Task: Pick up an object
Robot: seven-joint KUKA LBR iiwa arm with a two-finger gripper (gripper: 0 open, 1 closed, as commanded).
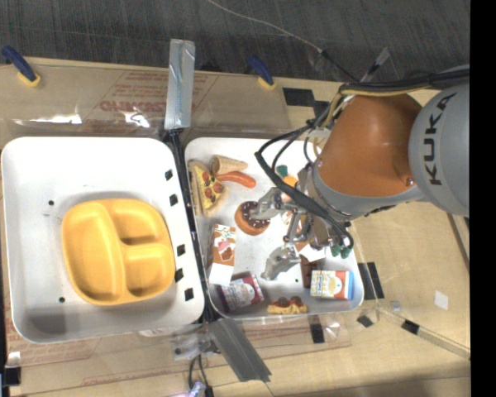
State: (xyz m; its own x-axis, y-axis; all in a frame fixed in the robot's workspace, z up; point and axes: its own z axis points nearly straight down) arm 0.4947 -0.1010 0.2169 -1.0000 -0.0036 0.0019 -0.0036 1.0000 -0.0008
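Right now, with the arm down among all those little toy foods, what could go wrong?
The right bin is crowded: the gripper sits close to the chocolate donut and small carton, so it might nudge a neighbour or catch two things. Loose black cables hang by the wrist and could snag. I can't tell whether it has gripped anything.

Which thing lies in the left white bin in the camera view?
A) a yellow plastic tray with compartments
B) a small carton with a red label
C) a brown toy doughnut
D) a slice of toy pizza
A: the yellow plastic tray with compartments rests on the floor of the left white bin, while the food toys are all in the right white bin, where the arm reaches.
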